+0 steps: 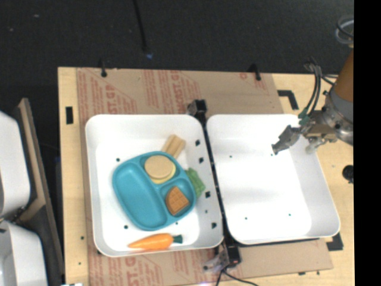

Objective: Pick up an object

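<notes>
Carrot (156, 241) just below the blue tray (138, 201) — light, stiff, slick; take mid-body — fingers' (284, 140) spread I cannot tell.

A pale wooden counter (149, 88) with faint red printing stands on a dark floor (208, 22). A thin black cable (139, 22) runs across that floor. White furniture (13, 159) stands at the left edge.

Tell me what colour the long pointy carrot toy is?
The plastic carrot toy is orange with a green leafy end, seen in the camera view.
</notes>
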`<state>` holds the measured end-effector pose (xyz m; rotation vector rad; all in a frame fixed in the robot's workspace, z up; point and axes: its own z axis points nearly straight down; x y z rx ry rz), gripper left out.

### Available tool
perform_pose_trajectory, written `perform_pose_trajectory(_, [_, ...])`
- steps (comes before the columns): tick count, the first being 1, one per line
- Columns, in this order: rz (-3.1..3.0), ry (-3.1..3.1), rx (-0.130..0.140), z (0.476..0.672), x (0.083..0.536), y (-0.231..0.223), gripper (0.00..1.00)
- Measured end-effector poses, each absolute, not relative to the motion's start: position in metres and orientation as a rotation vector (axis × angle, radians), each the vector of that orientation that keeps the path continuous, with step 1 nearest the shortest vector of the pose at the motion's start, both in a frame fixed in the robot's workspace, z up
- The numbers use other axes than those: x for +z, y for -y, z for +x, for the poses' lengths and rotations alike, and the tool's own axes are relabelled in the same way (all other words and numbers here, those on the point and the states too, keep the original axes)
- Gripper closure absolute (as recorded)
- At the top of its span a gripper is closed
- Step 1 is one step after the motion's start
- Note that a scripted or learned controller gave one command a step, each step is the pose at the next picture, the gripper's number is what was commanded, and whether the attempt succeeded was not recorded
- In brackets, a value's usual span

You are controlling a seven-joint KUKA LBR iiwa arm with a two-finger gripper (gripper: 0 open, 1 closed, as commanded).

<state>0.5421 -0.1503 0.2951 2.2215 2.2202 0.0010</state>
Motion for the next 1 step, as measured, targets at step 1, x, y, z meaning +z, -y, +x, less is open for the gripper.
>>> perform_pose_trajectory(1, [2.221,-2.221,-0.001,0.5907,0.2881,0.1672,0.0])
